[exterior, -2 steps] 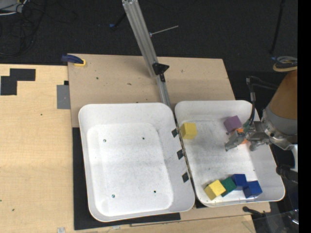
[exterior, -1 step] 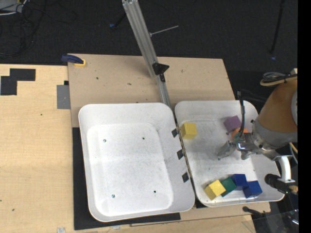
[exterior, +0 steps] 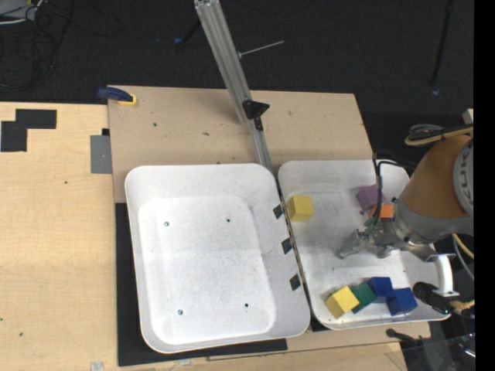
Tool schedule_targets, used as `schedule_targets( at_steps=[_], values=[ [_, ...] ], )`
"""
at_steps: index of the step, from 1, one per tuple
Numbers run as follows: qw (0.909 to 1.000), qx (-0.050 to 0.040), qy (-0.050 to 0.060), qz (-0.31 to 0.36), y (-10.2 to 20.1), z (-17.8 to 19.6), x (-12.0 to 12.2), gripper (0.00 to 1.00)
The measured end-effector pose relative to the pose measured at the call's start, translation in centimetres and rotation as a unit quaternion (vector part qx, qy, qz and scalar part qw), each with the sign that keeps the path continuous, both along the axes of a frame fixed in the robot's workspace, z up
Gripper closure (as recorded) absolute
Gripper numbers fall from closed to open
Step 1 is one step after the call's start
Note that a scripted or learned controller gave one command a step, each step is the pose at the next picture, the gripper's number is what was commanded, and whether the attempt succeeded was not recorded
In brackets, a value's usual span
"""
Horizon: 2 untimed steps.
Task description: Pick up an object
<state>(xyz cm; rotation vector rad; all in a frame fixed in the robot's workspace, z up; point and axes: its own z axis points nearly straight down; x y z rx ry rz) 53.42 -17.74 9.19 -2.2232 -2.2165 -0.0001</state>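
The right bin [exterior: 325,184] holds several small blocks. A yellow cube [exterior: 300,207] sits near its left wall. A purple block [exterior: 366,196] and a small orange piece [exterior: 386,210] lie toward the right, close against the arm. Along the front lie a yellow block [exterior: 341,301], a green block [exterior: 362,295] and two blue blocks [exterior: 382,287] [exterior: 401,301]. My gripper [exterior: 354,246] hangs low over the bin's middle, left of the arm's wrist, with its grey fingers reaching toward bare bin floor. Nothing shows between them.
The left bin [exterior: 155,184] lies beside the right one, joined by black clips [exterior: 286,246]. A slanted aluminium bar [exterior: 228,60] rises behind the bins. The grey and orange arm [exterior: 437,192] covers the right bin's right edge.
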Motion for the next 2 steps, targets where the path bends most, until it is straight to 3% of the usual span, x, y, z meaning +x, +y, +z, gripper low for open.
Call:
schedule_targets(
  at_steps=[1,2],
  values=[
    [1.0000,0.0007,0.000,-0.003,-0.1,1.0,0.0,1.00],
    [1.0000,-0.0009,-0.001,0.002,0.1,5.7,0.9,1.00]
  ],
)
